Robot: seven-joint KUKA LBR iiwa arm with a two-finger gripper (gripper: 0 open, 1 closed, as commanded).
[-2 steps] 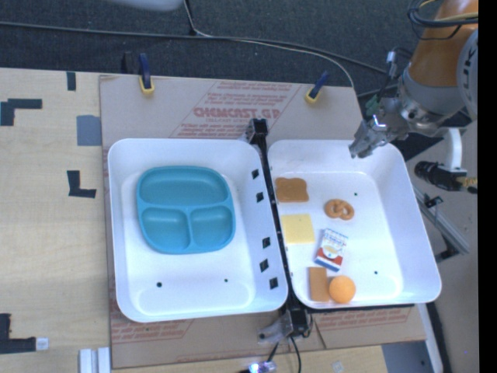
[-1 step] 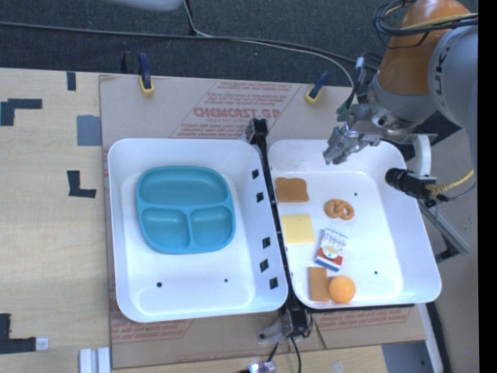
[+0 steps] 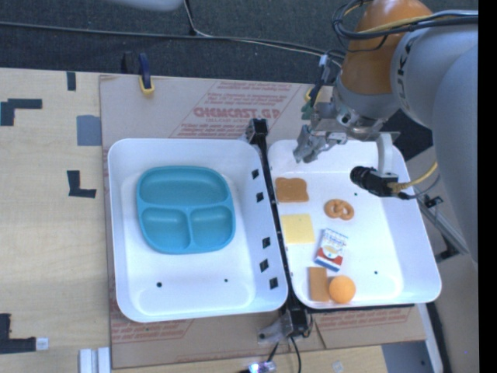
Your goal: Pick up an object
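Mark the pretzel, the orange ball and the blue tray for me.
pretzel (image 3: 338, 209), camera view, on its knotted middle.
orange ball (image 3: 342, 289), camera view, on its rounded top.
blue tray (image 3: 185, 179), camera view, on the bare floor of its large compartment.

Arm (image 3: 439, 61): thick rounded links, smooth pale grey shell. Orange band (image 3: 380, 33) above wrist, glossy, dome-shaped. Thin black cables loop over orange part. Below it, metal wrist block, grey with dark details, small yellow and green spots on its side. Gripper (image 3: 305, 151): two slim grey fingers. Black cylinder-shaped piece (image 3: 374, 179) juts from wrist, yellow cable trailing behind it.
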